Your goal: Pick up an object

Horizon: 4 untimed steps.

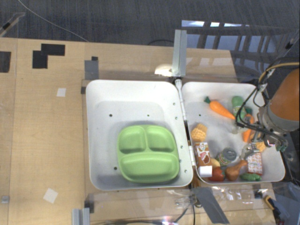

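arm reaching in from right over right bin (206, 93), gripper (253, 146) low among toys, grip state unclear

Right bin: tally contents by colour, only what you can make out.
Right bin, partly hidden by the arm:
Orange: 2, carrot and piece
Yellow: 1, corn
Green: 2, top and bottom
Red: 1, tomato
Brown: 1
Printed boxes: 2
Can: 1
Total: 10
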Each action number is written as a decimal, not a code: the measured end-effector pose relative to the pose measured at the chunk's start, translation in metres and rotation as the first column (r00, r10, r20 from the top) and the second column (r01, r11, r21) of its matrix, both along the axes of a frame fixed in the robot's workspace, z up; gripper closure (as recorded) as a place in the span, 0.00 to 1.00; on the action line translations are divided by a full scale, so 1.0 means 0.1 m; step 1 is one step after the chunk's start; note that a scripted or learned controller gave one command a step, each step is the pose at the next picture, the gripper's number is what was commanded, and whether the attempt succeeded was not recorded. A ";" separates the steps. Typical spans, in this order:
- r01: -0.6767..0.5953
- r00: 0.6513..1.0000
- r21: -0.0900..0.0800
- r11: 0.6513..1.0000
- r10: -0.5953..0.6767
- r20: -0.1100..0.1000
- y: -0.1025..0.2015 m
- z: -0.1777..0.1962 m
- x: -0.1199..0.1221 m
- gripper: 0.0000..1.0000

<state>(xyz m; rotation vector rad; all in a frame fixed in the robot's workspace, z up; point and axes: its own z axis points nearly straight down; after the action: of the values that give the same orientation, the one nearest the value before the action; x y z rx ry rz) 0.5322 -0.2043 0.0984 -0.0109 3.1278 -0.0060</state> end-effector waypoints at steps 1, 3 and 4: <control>-0.100 0.995 0.004 0.995 0.100 0.003 0.86 -0.09 0.56 0.00; -0.236 0.972 -0.001 0.972 0.236 0.007 0.82 0.07 1.43 1.00; -0.191 0.982 -0.004 0.982 0.191 0.012 0.91 1.29 1.36 1.00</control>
<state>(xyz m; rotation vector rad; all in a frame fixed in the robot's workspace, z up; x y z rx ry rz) 0.6684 -0.1130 0.2270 -0.3096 3.1002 -0.0081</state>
